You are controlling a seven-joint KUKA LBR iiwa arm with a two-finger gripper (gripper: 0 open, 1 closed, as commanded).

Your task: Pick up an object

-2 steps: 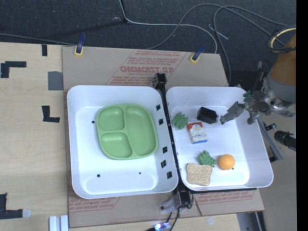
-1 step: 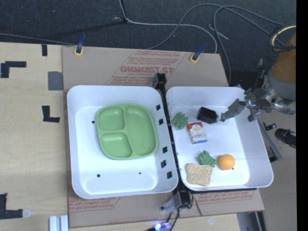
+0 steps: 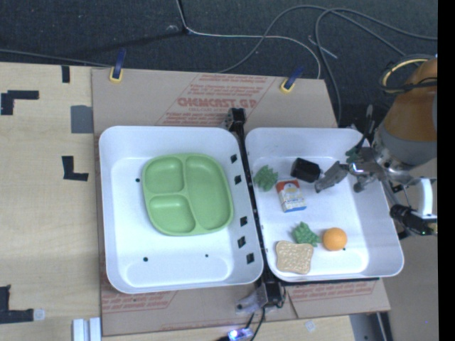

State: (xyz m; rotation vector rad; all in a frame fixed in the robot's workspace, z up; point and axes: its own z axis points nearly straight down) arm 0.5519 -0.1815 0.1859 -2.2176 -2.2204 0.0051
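Gripper [image 3: 334, 177] hangs over the right bin [image 3: 377, 265], above its upper right w/ nothing between its fingers — whether they're spread or closed, can't tell. Candidates lie loose in that bin: black block [image 3: 306, 169] nearest, carton [image 3: 291, 195], orange [image 3: 334, 239], cracker [image 3: 294, 256]. Left bin [image 3: 117, 261] holds a green tray [image 3: 188, 194] — prob. not the target.

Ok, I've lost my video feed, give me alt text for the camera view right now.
The claw hangs over the right bin, beside a black block and holding nothing. That bin also holds a red and white carton, two green leafy pieces, an orange and a cracker. The left bin holds a green divided plate.
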